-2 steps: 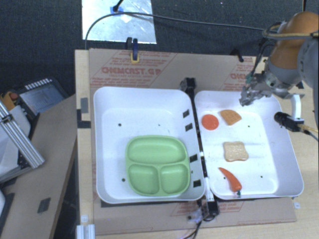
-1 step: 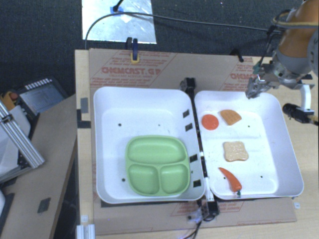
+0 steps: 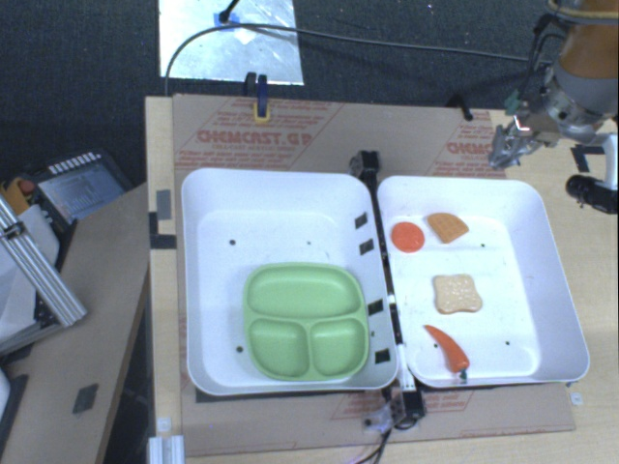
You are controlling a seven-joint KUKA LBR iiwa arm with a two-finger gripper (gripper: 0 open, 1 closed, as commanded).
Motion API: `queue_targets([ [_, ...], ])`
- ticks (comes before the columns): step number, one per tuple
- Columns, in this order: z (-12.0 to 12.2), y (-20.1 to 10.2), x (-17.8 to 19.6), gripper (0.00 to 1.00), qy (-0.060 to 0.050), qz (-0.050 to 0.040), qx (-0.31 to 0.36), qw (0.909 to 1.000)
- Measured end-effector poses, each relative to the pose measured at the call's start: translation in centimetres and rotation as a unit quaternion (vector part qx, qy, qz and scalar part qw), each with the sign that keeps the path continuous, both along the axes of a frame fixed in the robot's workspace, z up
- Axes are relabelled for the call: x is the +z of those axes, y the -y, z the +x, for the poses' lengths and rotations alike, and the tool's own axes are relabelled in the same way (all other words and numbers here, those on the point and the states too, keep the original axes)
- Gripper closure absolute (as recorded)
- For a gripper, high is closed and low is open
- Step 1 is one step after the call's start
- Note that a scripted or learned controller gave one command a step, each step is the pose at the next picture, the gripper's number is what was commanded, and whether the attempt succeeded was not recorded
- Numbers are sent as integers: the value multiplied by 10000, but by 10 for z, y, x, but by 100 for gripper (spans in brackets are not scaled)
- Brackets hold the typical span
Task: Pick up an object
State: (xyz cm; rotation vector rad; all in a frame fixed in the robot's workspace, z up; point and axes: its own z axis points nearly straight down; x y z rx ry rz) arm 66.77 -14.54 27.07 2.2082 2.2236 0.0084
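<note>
A grey robot arm with an orange band reaches in over the desk's [image 3: 290, 129] far right corner, its end effector [image 3: 507, 149] poised above the board just beyond the far edge of the right bin [image 3: 556, 288]; whether it is apart or together cannot be told at this distance, and nothing is seen in its grip. Four play-food items lie in the right bin: a red tomato slice [image 3: 407, 237] near its far left corner, a tan cracker-like piece [image 3: 448, 226] just beside the slice, a pale slice of bread [image 3: 456, 294] near the bin's middle, and an orange-red chili pepper [image 3: 447, 347] close to the near edge. The left bin [image 3: 222, 220] carries a green three-compartment plate [image 3: 304, 319] toward its near right corner.
</note>
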Motion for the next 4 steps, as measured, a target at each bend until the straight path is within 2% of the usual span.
queue_targets([
  [1, -20, -59, -1, 100, -40, 16, 12, 10000],
  [3, -52, -149, -23, 100, -54, 13, 4, 10000],
  [4, -74, -208, -31, 100, -56, 20, 15, 10000],
])
